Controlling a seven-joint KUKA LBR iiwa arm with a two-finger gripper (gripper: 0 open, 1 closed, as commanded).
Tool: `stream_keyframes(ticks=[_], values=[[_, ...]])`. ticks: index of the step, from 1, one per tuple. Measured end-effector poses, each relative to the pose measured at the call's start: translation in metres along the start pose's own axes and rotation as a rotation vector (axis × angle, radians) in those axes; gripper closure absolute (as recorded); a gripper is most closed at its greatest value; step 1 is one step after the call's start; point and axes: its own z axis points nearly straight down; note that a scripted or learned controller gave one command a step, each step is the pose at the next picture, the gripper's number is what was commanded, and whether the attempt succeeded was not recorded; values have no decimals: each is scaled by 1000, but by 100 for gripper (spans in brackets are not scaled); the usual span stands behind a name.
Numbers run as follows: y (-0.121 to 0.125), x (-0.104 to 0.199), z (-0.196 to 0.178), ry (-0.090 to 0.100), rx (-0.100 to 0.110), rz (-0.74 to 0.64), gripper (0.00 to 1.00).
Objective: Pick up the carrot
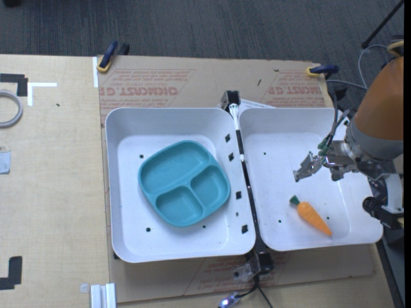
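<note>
One carrot (313,217) lies in the right bin (270,236), near its front edge. The tool (307,169) hangs above and behind it, holding nothing; whether it is spread cannot be told. It should descend squarely across the carrot's thick middle.

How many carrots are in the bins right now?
1. The carrot lies in the right bin, near its front edge, below the hand. The arm hides part of that bin, so another could be covered.

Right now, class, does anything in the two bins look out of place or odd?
Nothing stands out. The carrot lies flat in the right bin, whole, below the gripper. The blue plate sits level in the left bin, askew to its walls.
</note>
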Motion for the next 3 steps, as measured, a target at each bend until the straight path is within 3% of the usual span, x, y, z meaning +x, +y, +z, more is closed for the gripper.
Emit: stream_keyframes(ticks=[1, 2, 3], values=[[-27, -19, 113, 1, 0, 3, 0], [-26, -20, 103, 1, 0, 5, 100], [-31, 49, 12, -1, -2, 1, 100]])
